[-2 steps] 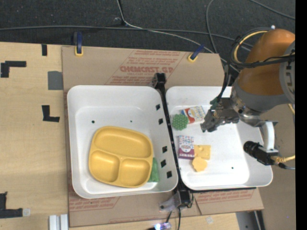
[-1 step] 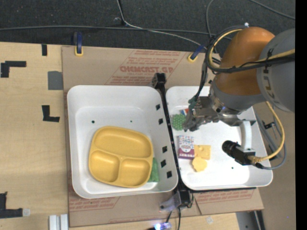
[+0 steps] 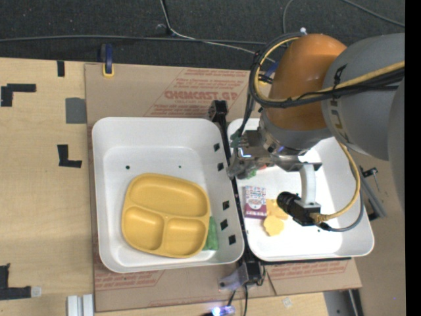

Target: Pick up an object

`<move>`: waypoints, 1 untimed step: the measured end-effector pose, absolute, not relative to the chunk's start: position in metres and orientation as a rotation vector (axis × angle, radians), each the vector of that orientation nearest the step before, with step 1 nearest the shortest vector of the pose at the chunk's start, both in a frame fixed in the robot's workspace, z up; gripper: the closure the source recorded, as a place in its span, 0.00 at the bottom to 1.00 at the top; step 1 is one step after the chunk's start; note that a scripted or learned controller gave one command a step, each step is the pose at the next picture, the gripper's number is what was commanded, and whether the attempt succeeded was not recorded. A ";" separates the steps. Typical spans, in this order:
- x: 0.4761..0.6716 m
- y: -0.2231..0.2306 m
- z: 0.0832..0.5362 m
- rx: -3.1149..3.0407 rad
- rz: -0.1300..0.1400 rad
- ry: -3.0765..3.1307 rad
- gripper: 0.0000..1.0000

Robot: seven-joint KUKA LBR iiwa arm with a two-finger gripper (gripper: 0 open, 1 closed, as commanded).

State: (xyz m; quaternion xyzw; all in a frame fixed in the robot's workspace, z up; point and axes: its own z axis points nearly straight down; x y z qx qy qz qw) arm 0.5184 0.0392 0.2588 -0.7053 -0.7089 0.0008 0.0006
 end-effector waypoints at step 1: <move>0.520 0.092 0.252 -2.214 0.003 -2.227 1.00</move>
